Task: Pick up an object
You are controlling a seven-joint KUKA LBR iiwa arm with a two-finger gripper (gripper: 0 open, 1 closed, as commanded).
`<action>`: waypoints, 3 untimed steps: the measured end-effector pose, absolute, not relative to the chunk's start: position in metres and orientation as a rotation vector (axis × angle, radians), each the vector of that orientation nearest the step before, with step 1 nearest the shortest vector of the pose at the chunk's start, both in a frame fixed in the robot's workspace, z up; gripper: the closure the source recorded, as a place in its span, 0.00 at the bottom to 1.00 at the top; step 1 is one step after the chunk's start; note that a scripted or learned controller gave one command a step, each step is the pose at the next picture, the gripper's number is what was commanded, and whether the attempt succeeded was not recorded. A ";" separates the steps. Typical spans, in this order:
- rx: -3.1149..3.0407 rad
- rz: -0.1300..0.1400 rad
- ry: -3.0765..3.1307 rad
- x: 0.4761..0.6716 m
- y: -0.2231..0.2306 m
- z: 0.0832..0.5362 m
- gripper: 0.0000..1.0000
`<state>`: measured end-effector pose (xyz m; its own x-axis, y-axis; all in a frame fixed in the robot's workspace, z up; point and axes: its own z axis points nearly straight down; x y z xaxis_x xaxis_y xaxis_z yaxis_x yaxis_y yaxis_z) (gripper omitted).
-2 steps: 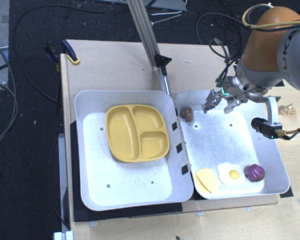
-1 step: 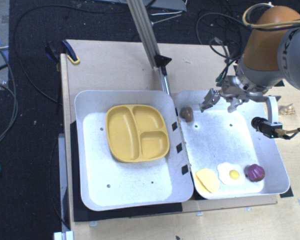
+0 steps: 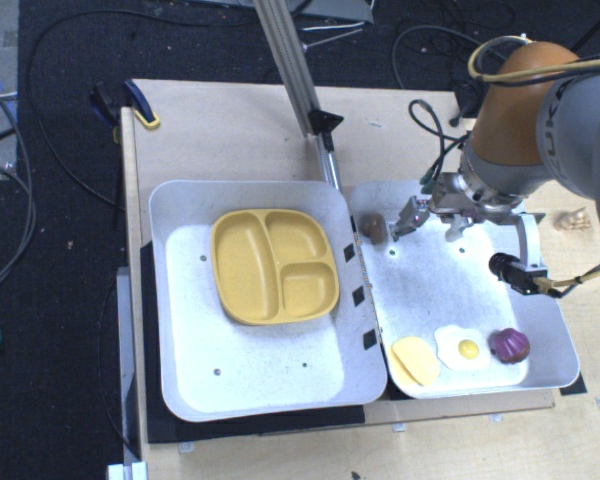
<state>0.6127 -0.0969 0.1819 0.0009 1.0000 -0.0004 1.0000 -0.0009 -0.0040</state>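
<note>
Gripper (image 3: 408, 220) over right shallow white bin (image 3: 540, 313); grip state unclear. Small brown round object (image 3: 373, 229) just beside it at bin's far-left corner. Pale yellow slice (image 3: 414, 359), fried egg toy (image 3: 464, 348), purple ball (image 3: 509, 345) along near wall.

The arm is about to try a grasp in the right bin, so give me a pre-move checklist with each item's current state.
1. Target in view: small brown rounded object lies at the right white bin's upper-left corner, ok.
2. Two-finger gripper position: close beside the brown object, to its right, ok.
3. Finger opening: cannot tell.
4. Anything held between the fingers: cannot tell.
5. Other items out of the way: flat yellow piece, toy fried egg and purple ball-like toy sit along the bin's near edge, apart from the gripper, ok.
6. Yellow divided plate lies in the left white bin, ok.
</note>
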 end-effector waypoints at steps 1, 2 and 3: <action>-2.220 0.007 -2.216 0.604 -0.098 0.120 0.00; -2.222 0.002 -2.220 0.604 -0.098 0.091 0.00; -2.225 0.000 -2.221 0.605 -0.098 0.103 1.00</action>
